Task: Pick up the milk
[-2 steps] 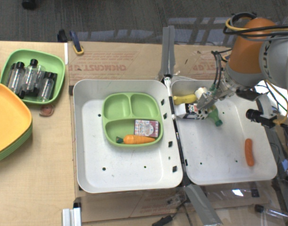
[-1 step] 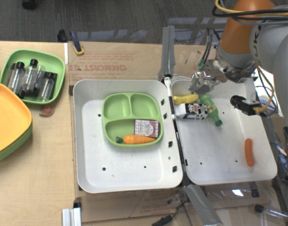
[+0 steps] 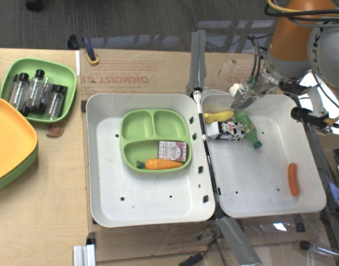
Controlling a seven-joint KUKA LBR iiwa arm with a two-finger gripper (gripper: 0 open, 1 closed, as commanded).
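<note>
White plastic, shallow and square, makes up both bins on your bench: the left bin (image 3: 102, 165) and the right bin (image 3: 269, 187) sit edge to edge. You will find the small milk carton with black-and-white cow patches (image 3: 229, 129) lying on its side in the far left corner of the right bin, close to the shared wall. A yellow toy banana (image 3: 218, 116) lies just behind it, touching or nearly so, and a green toy vegetable with a long stem (image 3: 248, 127) rests against the carton's right end. An orange toy sausage (image 3: 293, 179) lies well apart, near the right bin's right wall. Your grey arm with its orange band reaches in from the right, and the two-finger gripper (image 3: 242, 95) hangs over the far edge of that bin, above the banana and the green piece; its tips blur into the clutter, so you cannot tell whether they are spread or closed. In the left bin, a green divided plate (image 3: 130, 127) holds a small pink-and-white packet (image 3: 172, 150) and an orange toy carrot (image 3: 161, 164) in its near compartment.
</note>
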